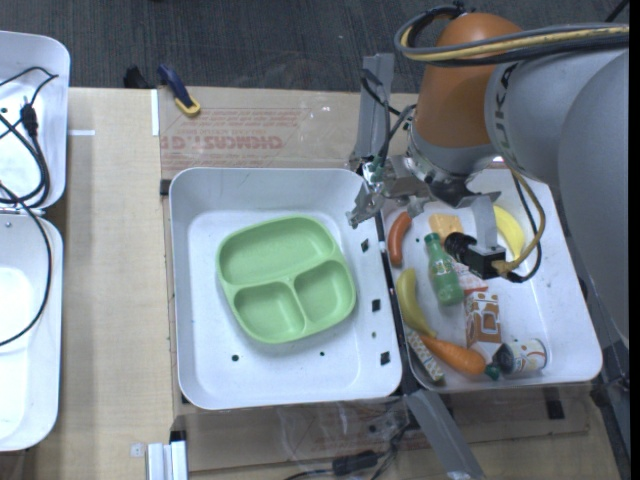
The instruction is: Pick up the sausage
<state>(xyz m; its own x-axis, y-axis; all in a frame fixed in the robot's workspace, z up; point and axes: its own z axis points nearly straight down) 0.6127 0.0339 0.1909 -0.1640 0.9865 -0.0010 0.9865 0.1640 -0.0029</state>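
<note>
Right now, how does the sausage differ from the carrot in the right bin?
The sausage is reddish-brown, plain-ended and stands nearly upright in view near the bin's top left; the carrot is brighter orange, green-tipped and lies slanted near the bottom. Both are slim, elongated toy foods.

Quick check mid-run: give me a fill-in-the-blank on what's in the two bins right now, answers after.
1. The green divided plate lies in the ____ bin as the camera sees it.
2. The sausage lies in the right bin, near its ____ wall.
3. The carrot lies just below the ____.
4. The green bottle lies between the sausage and the ____ carton.

Answers: left; left; banana; juice
</note>
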